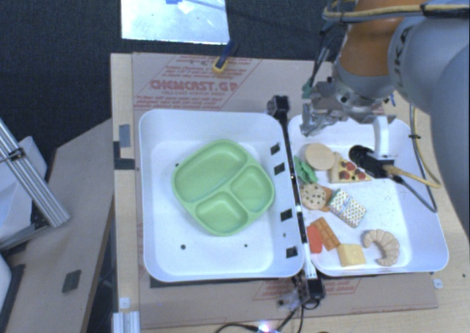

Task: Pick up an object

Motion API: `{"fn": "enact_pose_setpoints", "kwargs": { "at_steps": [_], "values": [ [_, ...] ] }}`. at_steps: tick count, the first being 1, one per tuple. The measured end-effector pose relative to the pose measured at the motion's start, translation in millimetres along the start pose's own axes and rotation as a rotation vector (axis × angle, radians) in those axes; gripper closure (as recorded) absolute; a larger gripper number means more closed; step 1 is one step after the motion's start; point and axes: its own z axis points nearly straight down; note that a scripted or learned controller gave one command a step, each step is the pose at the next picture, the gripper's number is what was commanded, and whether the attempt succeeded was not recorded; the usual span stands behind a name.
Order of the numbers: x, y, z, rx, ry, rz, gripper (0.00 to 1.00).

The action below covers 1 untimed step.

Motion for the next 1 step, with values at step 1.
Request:
{"fn": "enact_pose_setpoints", "kwargs": {
  "at_steps": [1],
  "values": [
    [49.2, 22.8, 19.6, 0.000, -0.001, 0.001, 1.00]
  ]
}}
